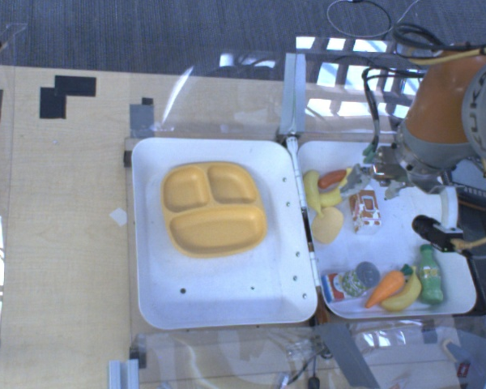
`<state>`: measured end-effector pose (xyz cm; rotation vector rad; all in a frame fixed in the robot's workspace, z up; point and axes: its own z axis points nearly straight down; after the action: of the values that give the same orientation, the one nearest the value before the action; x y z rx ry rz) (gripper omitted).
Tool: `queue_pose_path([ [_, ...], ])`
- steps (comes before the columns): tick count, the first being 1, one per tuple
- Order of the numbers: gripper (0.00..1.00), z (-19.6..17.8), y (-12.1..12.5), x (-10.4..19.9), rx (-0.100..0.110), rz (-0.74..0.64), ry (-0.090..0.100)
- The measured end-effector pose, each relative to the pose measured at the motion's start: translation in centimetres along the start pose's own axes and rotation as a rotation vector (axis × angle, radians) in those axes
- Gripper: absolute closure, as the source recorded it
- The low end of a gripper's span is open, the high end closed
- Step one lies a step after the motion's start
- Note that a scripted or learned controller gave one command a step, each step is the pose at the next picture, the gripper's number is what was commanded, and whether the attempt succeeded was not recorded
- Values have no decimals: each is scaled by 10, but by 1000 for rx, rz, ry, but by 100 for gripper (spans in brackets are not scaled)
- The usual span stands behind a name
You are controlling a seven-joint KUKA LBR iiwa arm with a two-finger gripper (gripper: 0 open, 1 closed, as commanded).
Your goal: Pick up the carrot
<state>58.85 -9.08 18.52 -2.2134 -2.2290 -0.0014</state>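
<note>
Carrot [386, 287] is lying at the near edge of the right bin [462, 298], tilted, thick end up toward the bin's middle, tip pointing down toward the front wall. It's wedged in a small cluster: banana [405, 296] touching it on the right and partly under it, green bottle [428, 275] just beyond that, grey round can [366, 275] just to the carrot's left, with a small red-and-white carton [338, 286] further left along the same wall. Everything there looks like it's resting against the front rim, which is why it's packed so tight. Gripper [371, 174] is hanging well away from the carrot, up at the far side of the same bin, over a different pile: red pepper-like piece [334, 177], yellow fruit [312, 191], pale round thing [328, 224] and a juice box [365, 210] between it and the carrot. Can't tell whether the claw is open or closed; the fingers are blurring into the clutter. Nothing visibly held. Left bin [219, 306] is just carrying the yellow divided plate [214, 208]. My read: approach not begun. The banana contact is the risk — a grasp across the carrot's width near the thick end looks cleanest.
</note>
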Motion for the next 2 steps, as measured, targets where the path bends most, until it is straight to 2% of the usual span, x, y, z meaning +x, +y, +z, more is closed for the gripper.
queue_pose_path([
  [1, 0, -74, -61, -48, -4, -112, -2],
  [2, 0, 36, -94, -110, -2, -458, -2],
])
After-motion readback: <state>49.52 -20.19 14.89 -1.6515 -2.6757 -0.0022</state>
